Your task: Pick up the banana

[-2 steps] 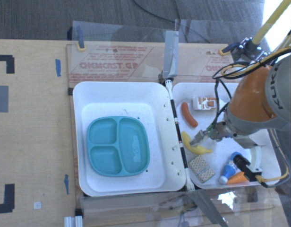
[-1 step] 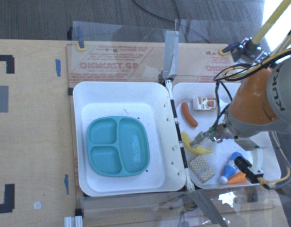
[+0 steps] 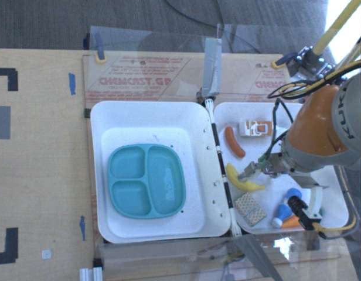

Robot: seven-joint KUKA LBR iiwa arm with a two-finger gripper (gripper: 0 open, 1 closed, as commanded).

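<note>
Camera view: two shallow white bins sit side by side on a pale wooden tabletop (image 3: 40, 157). The left bin (image 3: 145, 113), at the centre of the frame, holds a teal divided plate (image 3: 146, 180) with three compartments, lying flat in the bin's lower left part.

The right bin (image 3: 259, 111), at the centre right of the frame, holds several small things. The banana (image 3: 239, 180) lies in the bin's lower left part, close to the wall shared with the left bin, curved, with one end pointing up-left and the other to the right. A reddish sausage (image 3: 234, 142) lies above it, apart from it, slanted. A small white and orange carton (image 3: 254, 128) lies just right of the sausage's upper end. A beige speckled sponge (image 3: 251, 208) lies below the banana, near the bin's lower edge. A small blue and orange item (image 3: 280, 218) lies in the lower right part of the bin.

The grey arm (image 3: 321, 119), with its orange band, reaches in from the right edge of the frame over the right bin. The tool (image 3: 249, 171) is down inside the bin, at the banana's upper side, touching it or just beside it; which cannot be told. Whether the tool is open or closed cannot be told either, and nothing is seen held in it. The banana rests on the bin floor
</note>
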